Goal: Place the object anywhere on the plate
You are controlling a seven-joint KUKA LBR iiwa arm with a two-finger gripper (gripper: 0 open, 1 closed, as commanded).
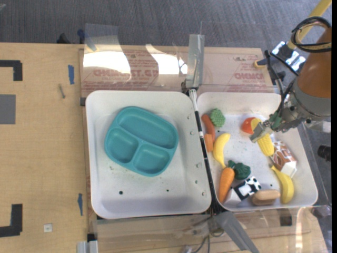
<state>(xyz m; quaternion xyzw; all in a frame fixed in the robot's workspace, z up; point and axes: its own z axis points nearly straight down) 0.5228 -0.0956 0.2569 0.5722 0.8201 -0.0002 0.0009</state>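
Camera view: teal plate (pixel 141 140) in left bin (pixel 100 157); toy food in right bin (pixel 310 183); pincer (pixel 261 134) state unclear.

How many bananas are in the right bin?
2. One banana lies near the bin's left wall, beside the carrot; the other banana lies at the front right corner. More may hide under the end effector.

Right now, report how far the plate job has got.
Done: nothing yet; the teal plate in the left bin carries no object. In hand: the pincer hangs low over the corn cob in the right bin, grasp unconfirmed. Left: lift an object, carry it across, set it on the plate.
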